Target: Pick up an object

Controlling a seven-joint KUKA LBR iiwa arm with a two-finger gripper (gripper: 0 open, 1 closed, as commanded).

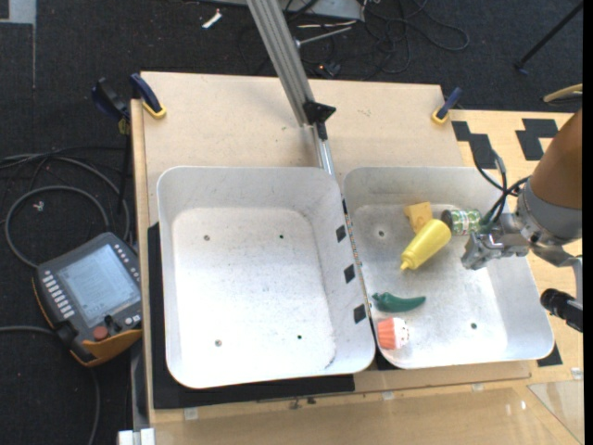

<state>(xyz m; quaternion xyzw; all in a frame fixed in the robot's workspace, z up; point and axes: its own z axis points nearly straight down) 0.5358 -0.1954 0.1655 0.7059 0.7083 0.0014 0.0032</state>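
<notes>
The right bin (519, 341) holds a yellow squeeze bottle (425, 245) lying tilted, a small yellow block (419, 215) just behind it, and a clear bottle with a green cap (462, 220). A green pepper-like piece (398, 300) and a pink-and-white item (393, 334) lie near the bin's front left. My gripper (476, 253) hangs over the right half of this bin, just right of the yellow bottle and below the clear bottle. Nothing shows between its fingers.
The left bin (176, 248) sits beside the right one. A slanted metal pole (283, 49) crosses the bench's back. Clamps sit at the bench corners (148, 98). A teach pendant (88, 295) lies on the floor at left.
</notes>
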